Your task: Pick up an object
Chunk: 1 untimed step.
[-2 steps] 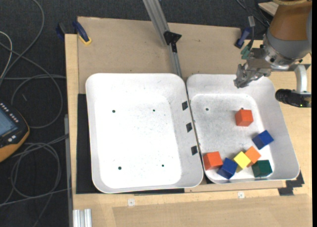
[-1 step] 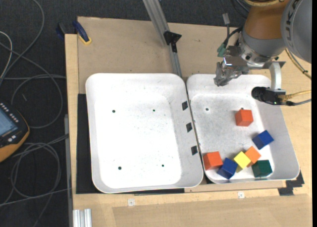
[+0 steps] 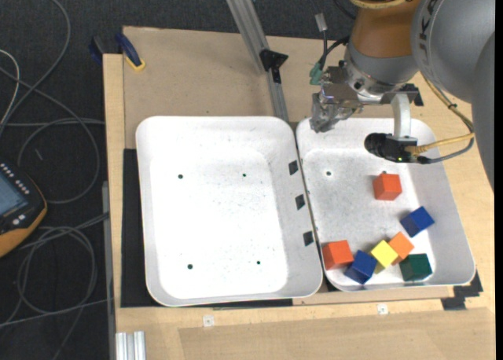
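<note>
The right bin [image 3: 440, 193] holds several small blocks. A red-orange block [image 3: 387, 185] lies alone near its middle. A blue block [image 3: 419, 220] sits lower right of it. Along the near edge lie an orange block [image 3: 338, 253], a blue block [image 3: 362, 266], a yellow block [image 3: 383, 253], another orange block [image 3: 402, 244] and a green block [image 3: 416, 267]. My gripper [image 3: 321, 121] hangs over the right bin's far left corner, well apart from every block. No block shows at its tip.
The left bin [image 3: 212, 209] lies beside the right one, with black clips [image 3: 299, 201] along the shared edge. A slanted metal bar [image 3: 251, 28] rises behind the bins. A black device [image 3: 389, 146] with a cable sticks out under the arm, above the red-orange block.
</note>
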{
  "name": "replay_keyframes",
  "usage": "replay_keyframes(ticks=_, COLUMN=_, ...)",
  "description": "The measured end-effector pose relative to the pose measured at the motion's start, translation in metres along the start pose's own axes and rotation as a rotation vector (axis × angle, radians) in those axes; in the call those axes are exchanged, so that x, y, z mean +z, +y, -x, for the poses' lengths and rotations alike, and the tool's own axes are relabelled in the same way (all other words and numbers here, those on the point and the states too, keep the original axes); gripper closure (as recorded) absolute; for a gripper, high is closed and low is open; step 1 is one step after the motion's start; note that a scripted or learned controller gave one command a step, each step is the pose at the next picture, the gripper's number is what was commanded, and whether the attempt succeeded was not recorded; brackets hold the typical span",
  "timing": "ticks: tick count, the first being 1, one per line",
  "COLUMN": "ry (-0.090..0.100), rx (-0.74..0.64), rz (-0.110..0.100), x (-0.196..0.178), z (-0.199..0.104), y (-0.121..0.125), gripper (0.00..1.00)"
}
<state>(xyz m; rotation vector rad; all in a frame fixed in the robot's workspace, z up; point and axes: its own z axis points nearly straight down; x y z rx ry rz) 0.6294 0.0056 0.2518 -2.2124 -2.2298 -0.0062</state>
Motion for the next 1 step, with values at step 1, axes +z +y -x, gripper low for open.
replay_keyframes(ticks=1, ry=0.000, rx=0.000, rz=0.000, x=-0.0060, z=-0.0606, y=0.0038, gripper=1.00)
